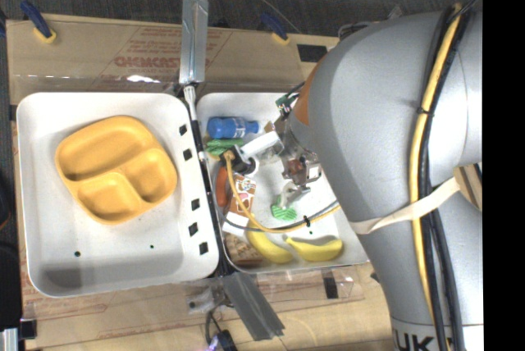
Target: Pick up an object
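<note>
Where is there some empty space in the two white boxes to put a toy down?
The left bin has bare floor along its near edge and left side, around the yellow tray. The right bin is crowded: a blue bottle, a banana, packets, and the end effector over them. No roomy patch there.

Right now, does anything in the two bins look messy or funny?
The right bin looks jumbled: a blue bottle lies on its side, with bananas and small packets crammed along its left and near edges. In the left bin, the yellow tray sits askew. Nothing looks spilled or broken.
</note>
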Robot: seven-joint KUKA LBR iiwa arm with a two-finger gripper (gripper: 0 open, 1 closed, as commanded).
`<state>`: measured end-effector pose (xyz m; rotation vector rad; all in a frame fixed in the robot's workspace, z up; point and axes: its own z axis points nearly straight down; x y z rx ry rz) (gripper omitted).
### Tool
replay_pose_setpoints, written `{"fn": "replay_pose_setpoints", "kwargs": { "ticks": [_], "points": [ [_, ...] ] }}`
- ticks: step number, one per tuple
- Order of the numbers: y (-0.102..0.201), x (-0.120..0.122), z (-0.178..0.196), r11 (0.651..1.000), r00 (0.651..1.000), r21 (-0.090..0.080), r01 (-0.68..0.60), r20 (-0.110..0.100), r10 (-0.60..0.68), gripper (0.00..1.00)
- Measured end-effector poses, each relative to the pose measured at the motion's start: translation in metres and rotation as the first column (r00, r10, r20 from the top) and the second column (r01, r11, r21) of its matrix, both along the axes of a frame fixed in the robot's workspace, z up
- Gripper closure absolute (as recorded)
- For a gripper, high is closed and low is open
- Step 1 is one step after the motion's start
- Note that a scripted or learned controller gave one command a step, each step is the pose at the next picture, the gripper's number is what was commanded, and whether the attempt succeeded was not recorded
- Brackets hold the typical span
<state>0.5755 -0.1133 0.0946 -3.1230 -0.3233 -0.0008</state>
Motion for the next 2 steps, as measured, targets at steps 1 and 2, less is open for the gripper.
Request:
{"fn": "replay_pose_setpoints", "kwargs": {
  "ticks": [1, 2],
  "points": [
    [0.0179, -0.0473, 0.0004, 1.0, 1.0, 0.0, 0.001, 0.002, -0.001, 0.0],
    [0.0224, -0.0544, 0.0048, 1.0, 1.0, 0.002, 0.001, -0.007, -0.001, 0.0]
  ]
}}
